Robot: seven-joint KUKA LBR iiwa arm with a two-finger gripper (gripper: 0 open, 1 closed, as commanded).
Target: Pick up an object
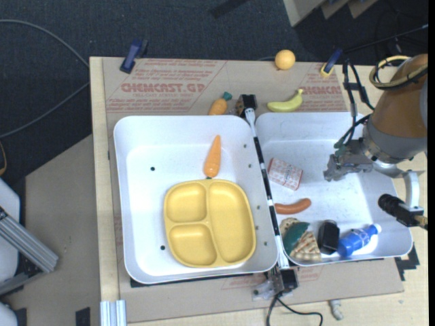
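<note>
The gripper (338, 168) hangs over the right bin (319, 124), at its far right part; whether it is open or closed cannot be told. To its left lies one red-and-white packet (285, 173). Left and nearer the camera lies one sausage (292, 206), long axis running left-right. Along the near wall sit one blue bottle (356, 240), pointing right and away, and one black object (328, 236). Far left, the left bin (136, 138) holds one carrot (213, 156), upright in view, and one yellow divided plate (208, 221).
</note>
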